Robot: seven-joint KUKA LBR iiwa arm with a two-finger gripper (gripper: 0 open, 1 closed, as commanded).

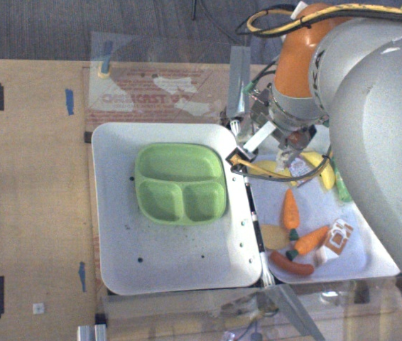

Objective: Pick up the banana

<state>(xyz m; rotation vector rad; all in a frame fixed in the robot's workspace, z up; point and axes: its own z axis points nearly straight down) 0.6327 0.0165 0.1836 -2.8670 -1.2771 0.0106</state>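
Arm: reached in from the right, over the right bin [371,261].
Tool [275,151]: hung low above the banana [286,169], at that bin's upper end.
Banana: lay along the bin floor, partly under the tool.
Carrots [290,210]: lay below the banana, near a sausage [291,264].
Left bin [116,261]: carried a green divided plate [181,183].
Desk [30,212]: bore both bins.

The grey arm [371,98] is reaching in from three o'clock, its orange-banded wrist [302,48] tilting the gripper [258,151] toward eight o'clock.
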